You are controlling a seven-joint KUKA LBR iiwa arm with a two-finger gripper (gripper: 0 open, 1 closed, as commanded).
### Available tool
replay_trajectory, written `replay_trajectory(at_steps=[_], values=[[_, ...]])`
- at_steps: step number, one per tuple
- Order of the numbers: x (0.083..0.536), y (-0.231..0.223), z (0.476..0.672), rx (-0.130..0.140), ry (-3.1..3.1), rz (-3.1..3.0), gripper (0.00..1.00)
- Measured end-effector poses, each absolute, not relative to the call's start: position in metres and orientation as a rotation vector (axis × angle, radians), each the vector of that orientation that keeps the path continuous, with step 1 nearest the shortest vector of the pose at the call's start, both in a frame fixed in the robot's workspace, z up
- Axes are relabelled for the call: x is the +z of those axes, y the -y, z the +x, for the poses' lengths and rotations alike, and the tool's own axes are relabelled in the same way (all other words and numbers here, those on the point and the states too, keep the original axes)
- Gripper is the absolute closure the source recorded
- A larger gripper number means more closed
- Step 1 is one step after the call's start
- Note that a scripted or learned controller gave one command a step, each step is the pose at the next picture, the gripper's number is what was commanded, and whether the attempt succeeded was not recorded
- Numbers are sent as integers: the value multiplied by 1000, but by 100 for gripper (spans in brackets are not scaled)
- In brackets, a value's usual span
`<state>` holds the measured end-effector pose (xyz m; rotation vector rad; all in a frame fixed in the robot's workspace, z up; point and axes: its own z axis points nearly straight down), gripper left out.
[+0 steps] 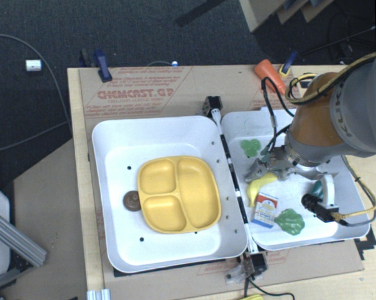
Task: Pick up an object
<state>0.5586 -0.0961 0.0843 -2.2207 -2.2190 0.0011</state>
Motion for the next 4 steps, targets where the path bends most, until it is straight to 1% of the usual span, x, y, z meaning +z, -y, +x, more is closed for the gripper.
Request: replay_trajectory(at_steps=[1, 2, 3, 4], values=[[94, 96, 559, -1, 2219, -2223, 100], [94, 96, 559, -1, 2219, -2222, 0], [84, 92, 533, 1, 2219, -2221, 0], [94, 92, 534, -1, 2219, -2223, 100]])
